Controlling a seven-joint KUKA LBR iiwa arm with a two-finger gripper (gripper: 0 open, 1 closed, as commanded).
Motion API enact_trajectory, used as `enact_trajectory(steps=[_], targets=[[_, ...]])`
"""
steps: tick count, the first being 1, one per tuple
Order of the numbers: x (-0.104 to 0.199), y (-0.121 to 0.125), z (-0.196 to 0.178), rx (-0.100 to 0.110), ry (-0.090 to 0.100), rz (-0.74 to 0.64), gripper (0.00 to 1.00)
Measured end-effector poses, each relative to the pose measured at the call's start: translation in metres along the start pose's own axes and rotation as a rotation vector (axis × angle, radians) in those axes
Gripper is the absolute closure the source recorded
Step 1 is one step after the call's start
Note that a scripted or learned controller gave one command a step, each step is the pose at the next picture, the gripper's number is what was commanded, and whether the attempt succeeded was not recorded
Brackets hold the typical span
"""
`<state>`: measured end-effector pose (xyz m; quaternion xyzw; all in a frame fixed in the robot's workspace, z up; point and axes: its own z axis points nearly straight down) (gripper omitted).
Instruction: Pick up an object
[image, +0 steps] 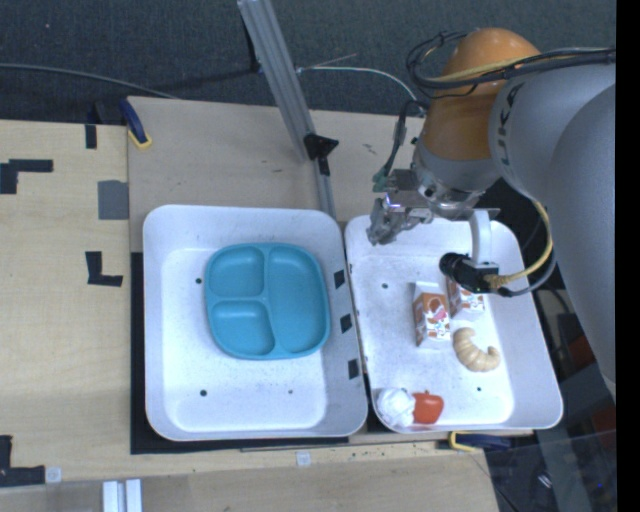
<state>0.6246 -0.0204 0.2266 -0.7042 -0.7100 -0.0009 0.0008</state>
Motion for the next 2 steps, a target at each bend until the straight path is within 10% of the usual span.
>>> enact_trajectory(steps=[2], targets=[[0.119,-0.001,-0.008,0.001,0.000,0.000,1.00]])
